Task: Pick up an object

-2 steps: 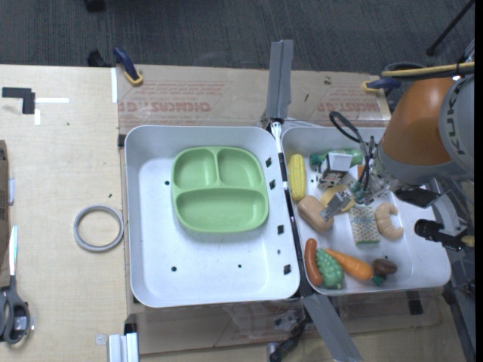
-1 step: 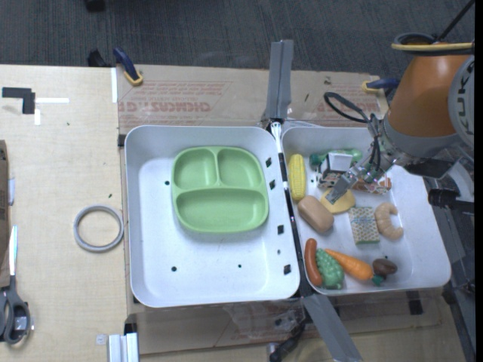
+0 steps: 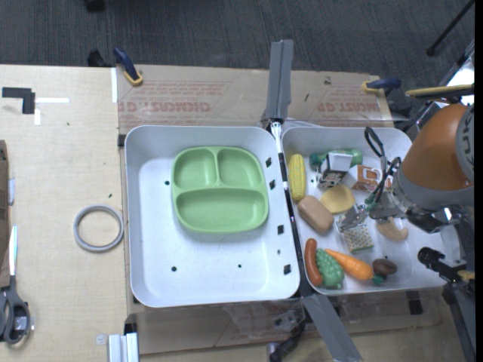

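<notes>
Loads of toy food is being crammed into the right bin [image 3: 423, 277], and that's where trouble is likely being set up. The gripper [image 3: 355, 219] is being held low over the middle of the pile, just above a speckled block [image 3: 359, 238] and right beside a tan roll [image 3: 315, 213] and a yellow wedge [image 3: 337, 199]. Whether it's open or closed can't be told from this angle, and nothing is being visibly held.

What could go wrong, as a guess:
- Two neighbours are being packed so tightly that both could get pinched at once, or one could get shoved aside.
- The roll is looking rounded and smooth, so it could be squeezed out of a grip.
- The carrot [image 3: 349, 262], the green bumpy piece [image 3: 329, 270] and the red sausage [image 3: 311, 261] are being pressed together near the front wall, so a grab there could be blocked by the rim.

Hard to make out:
- The stuff at the back, past the corn [image 3: 296, 176], is being partly covered by the arm [image 3: 438, 157] and its cables.
- A pale piece [image 3: 392, 230] is being half hidden under the wrist.
- The small brown thing [image 3: 384, 266] is too small to be identified.

The green divided plate [image 3: 220, 188] is being left alone in the left bin [image 3: 143, 202], well apart from the action.
</notes>
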